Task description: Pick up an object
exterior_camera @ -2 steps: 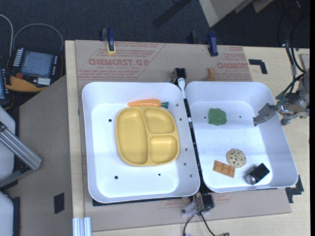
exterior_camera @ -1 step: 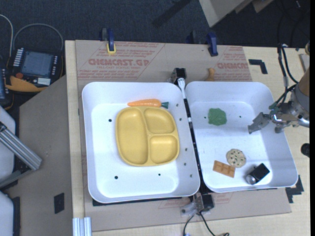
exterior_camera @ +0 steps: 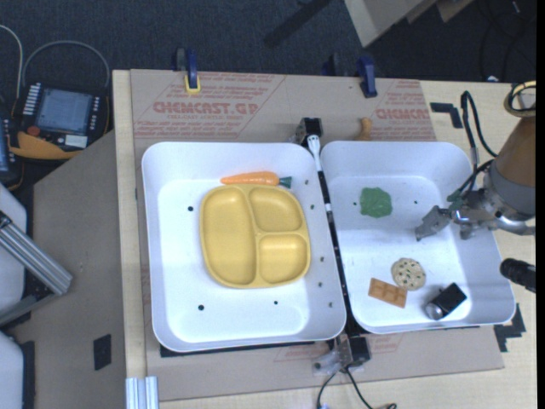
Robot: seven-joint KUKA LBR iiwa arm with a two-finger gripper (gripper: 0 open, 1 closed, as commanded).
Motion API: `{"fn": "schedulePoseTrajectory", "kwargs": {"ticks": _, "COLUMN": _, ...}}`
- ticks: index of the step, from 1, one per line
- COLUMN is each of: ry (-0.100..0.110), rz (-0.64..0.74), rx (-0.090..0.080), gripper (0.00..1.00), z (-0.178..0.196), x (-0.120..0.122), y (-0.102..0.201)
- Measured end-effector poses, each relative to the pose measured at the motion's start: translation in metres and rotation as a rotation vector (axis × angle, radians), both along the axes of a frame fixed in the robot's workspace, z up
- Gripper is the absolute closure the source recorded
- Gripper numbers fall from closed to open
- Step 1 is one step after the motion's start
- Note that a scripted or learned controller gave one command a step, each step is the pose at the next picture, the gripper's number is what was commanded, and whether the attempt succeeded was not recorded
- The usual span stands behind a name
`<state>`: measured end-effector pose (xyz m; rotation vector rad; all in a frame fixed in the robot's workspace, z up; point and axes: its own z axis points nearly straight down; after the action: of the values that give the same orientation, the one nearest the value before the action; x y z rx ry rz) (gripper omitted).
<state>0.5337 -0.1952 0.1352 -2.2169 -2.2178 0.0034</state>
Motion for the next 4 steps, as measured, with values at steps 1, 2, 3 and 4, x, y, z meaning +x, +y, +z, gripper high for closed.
{"fn": "schedulePoseTrajectory", "kwargs": {"ticks": 1, "ry": 0.001, "rz": -0.001, "rx": 0.000, "gripper": 0.00, "z": -0.054, "x": -0.001, "y": 0.001}}
{"fn": "schedulePoseTrajectory", "kwargs": {"ticks": 2, "ry": -0.007, "rz": -0.001, "rx": -0.003, "gripper": 1.00, "z": -0.040, "x": 0.001, "y": 0.000}}
{"fn": "schedulePoseTrajectory", "kwargs": {"ticks": 3, "ry": -0.011, "rz": 0.000, "rx": -0.005, "gripper": 1.00, "z": 0.003, "x": 0.002, "y": 0.000}}
{"fn": "schedulePoseTrajectory", "kwargs": {"ticks": 4, "ry": -0.011, "rz": 0.000, "rx": -0.006, "gripper": 1.00, "z": 0.063, "x": -0.004, "y": -0.005}}
